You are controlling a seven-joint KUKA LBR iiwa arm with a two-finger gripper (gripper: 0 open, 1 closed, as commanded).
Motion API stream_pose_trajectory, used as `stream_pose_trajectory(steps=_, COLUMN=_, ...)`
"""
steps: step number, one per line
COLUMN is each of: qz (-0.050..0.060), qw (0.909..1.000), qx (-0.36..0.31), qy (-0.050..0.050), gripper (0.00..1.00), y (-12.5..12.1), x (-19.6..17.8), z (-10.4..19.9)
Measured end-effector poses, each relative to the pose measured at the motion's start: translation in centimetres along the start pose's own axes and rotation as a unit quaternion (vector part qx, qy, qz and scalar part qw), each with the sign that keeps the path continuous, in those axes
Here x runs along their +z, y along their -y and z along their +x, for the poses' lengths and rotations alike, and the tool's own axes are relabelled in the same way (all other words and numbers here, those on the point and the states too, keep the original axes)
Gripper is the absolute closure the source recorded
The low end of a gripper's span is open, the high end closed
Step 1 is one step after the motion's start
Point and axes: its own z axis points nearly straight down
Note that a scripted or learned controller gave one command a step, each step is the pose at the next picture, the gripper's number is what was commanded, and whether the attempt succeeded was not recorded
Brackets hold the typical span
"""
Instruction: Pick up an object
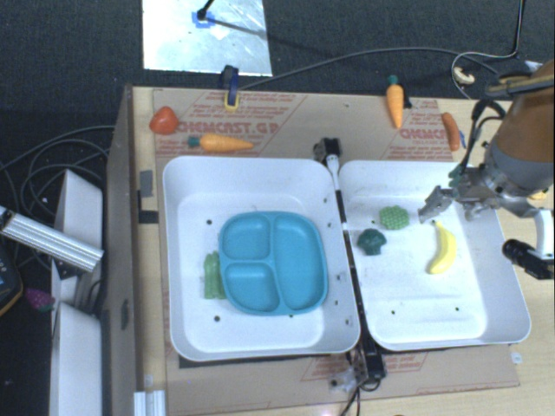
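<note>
The right bin [486,319] holds a yellow banana [443,250], a light green bumpy piece [394,217] and a dark green piece [372,240]. My gripper [453,207] hangs over the bin's upper right part, just above the banana's top end and to the right of the light green piece. It is open, one finger [433,203] pointing left toward the light green piece, and nothing sits between the fingers.
The left bin [191,189] holds a blue divided plate [272,261] and a green piece [212,276] at its left side. On the cardboard behind the bins lie a carrot [224,143], a red-orange piece [163,120], a second carrot [395,102] and an orange piece [450,130].
</note>
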Motion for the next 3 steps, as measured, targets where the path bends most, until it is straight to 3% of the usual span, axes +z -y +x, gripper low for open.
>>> stream_pose_trajectory(steps=1, qz=-0.003, qw=1.0, qx=0.001, qy=0.002, gripper=0.0, y=1.0, x=9.7, z=-1.7)
stream_pose_trajectory(steps=2, qz=0.001, qw=1.0, qx=0.001, qy=0.0, gripper=0.0, y=5.9, x=10.9, z=0.4)
stream_pose_trajectory(steps=3, qz=-0.001, qw=1.0, qx=0.0, qy=0.0, gripper=1.0, y=5.8, x=9.8, z=0.4)
